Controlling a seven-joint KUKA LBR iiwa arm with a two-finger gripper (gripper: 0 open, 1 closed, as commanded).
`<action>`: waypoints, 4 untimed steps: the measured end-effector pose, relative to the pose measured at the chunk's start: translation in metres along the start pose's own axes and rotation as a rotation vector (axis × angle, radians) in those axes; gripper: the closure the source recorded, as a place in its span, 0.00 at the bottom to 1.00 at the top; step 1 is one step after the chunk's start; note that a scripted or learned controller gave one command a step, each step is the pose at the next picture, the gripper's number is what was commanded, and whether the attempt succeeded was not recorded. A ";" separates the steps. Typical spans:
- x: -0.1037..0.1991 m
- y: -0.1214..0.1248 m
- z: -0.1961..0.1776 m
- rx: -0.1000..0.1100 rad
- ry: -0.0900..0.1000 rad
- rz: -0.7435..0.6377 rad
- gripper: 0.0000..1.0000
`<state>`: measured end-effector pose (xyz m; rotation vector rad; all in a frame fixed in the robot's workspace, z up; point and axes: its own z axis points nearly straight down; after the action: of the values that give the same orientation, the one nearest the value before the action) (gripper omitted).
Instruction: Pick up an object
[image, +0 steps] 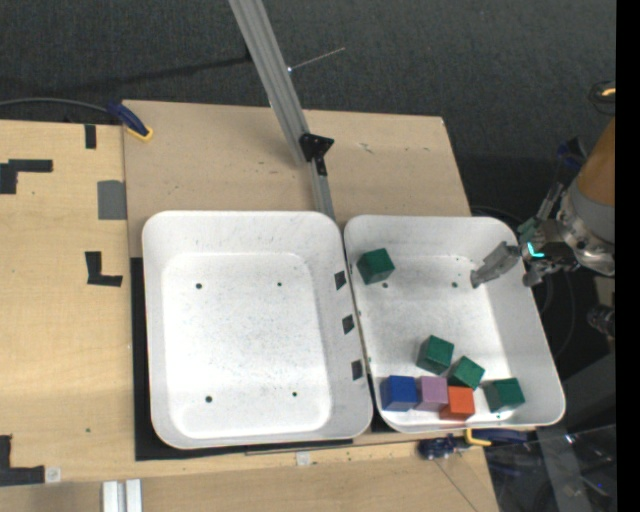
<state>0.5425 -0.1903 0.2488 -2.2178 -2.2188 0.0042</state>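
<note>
The arm (590, 215) is reached in from the right edge; the gripper (497, 263) is hung over the right bin's (520, 330) far right part; its state cannot be told; nothing is seen held; the blocks lie in that bin, one green block (376, 266) apart, the rest (447, 380) clustered at the near side.

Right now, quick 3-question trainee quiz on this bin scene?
1. True or false: every block lies in the right bin.
2. How many green blocks are there?
A) 2
B) 4
C) 6
3. Which block stands apart from the cluster, near the bin's far left corner?

Key:
1. True.
2. B: the lone green block plus three in the cluster by the blue block, purple block and orange block.
3. The lone green block.
</note>
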 end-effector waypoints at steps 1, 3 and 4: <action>0.000 0.001 -0.002 -0.004 -0.001 -0.001 0.00; -0.006 -0.002 0.112 -0.003 -0.001 -0.001 0.00; -0.006 -0.002 0.159 -0.002 -0.002 -0.001 0.00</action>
<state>0.5392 -0.1958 0.0895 -2.2185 -2.2216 0.0044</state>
